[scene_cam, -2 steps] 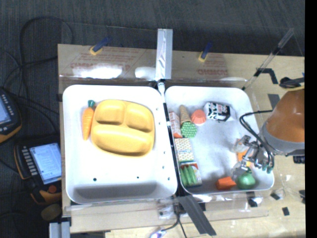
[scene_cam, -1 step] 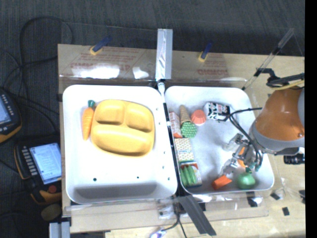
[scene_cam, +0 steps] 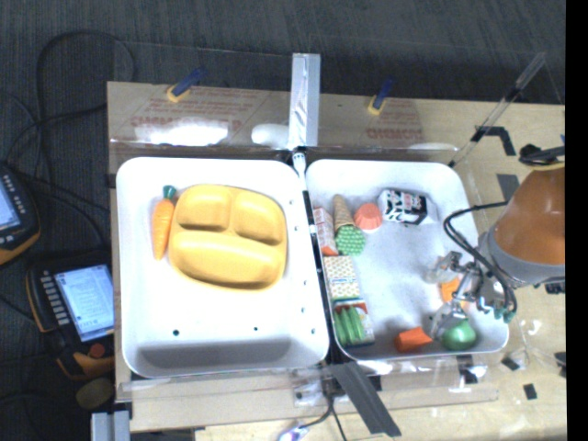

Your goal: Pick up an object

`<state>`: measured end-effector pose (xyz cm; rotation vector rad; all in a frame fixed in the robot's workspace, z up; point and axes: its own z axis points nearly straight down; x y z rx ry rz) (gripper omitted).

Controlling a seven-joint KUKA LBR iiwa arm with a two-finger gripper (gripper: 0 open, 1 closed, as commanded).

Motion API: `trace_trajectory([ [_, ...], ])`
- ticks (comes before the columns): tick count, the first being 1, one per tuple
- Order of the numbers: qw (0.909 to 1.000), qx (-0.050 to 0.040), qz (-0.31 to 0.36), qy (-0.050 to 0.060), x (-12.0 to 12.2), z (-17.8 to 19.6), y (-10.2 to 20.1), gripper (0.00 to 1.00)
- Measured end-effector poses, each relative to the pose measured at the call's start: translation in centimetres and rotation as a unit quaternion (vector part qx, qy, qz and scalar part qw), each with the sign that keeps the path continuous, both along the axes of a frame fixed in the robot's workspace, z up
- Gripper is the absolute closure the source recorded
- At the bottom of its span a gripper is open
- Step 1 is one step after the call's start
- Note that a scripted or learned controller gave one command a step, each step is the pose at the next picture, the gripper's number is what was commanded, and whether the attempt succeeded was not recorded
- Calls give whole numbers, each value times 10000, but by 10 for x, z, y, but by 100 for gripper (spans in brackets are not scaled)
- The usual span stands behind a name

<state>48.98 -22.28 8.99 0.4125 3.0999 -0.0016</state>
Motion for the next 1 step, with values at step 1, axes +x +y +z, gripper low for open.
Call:
trace_trajectory([
  [1, 9991, -16, -428, 1, 9, 0, 25, 0],
])
